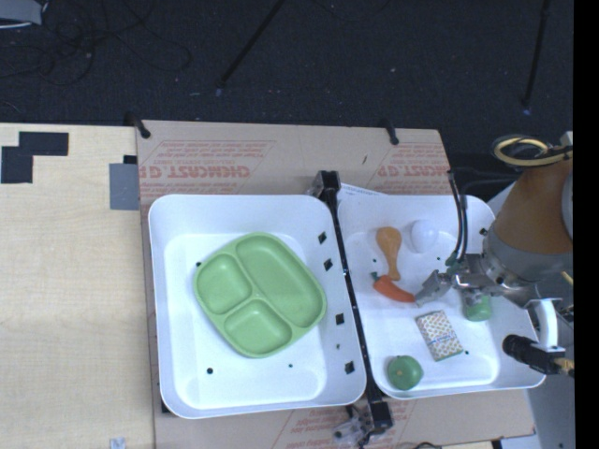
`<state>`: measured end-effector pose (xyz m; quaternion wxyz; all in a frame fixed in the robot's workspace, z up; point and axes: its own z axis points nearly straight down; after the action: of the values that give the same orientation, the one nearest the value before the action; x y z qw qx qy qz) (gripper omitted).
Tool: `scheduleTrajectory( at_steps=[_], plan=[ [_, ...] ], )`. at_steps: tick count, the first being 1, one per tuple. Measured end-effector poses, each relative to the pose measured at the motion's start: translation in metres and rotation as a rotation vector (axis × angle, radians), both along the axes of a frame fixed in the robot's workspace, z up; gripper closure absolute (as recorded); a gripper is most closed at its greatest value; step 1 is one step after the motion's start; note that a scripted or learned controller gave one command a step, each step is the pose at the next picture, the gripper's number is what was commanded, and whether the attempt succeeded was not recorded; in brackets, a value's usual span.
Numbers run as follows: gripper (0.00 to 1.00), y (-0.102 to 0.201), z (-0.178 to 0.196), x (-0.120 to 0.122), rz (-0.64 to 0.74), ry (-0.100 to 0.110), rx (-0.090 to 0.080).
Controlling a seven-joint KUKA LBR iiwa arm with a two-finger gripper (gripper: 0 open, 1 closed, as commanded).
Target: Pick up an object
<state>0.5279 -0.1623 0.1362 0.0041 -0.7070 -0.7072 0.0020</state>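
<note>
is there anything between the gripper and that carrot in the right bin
Nothing visible. The gripper sits low in the right bin, just right of the carrot, with bare bin floor between them. The wooden spoon lies just above the carrot, off that line.

A dark floor crossed by cables lies behind a pale wooden bench bearing a cardboard sheet.
</note>
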Motion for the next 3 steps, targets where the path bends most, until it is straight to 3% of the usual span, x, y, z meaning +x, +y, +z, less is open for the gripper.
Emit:
scheduleTrajectory(
  at_steps=[1,2,3],
  plan=[
    [0.0,0.001,-0.051,0.0,-0.001,-0.005,-0.002],
    [1.0,-0.001,-0.038,0.0,-0.006,-0.006,-0.003],
    [1.0,-0.004,0.024,0.004,0.0,-0.011,-0.003]
  ],
)
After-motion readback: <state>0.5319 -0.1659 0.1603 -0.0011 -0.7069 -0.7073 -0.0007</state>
